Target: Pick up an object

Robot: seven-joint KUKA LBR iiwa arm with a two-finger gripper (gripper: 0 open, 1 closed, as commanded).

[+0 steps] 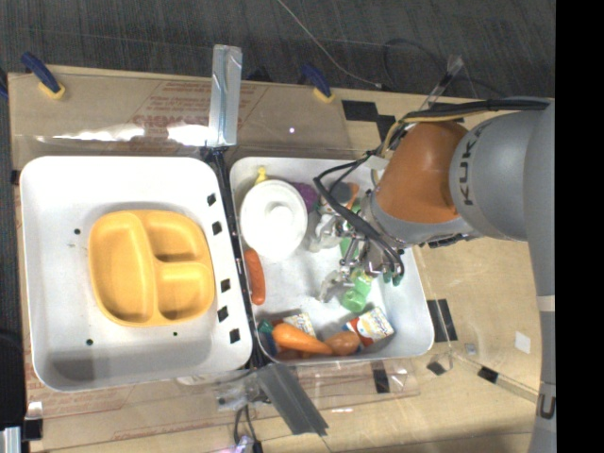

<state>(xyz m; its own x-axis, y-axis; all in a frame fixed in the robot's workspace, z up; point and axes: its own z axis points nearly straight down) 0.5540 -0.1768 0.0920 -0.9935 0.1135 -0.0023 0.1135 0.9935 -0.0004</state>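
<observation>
Two white bins (pixel 38 253) sit on the counter; the pincer (pixel 357 274) hangs low in the right one over a green item (pixel 358 296) (its opening I cannot tell). Descend straight, clear of the one white bowl (pixel 274 217), one carrot (pixel 300 342), one yellow tray (pixel 151 264)

KUKA arm (pixel 505 173): grey casing with black lettering, orange band (pixel 425 173) above the wrist, black cables (pixel 344 173) looped beside that band.
</observation>
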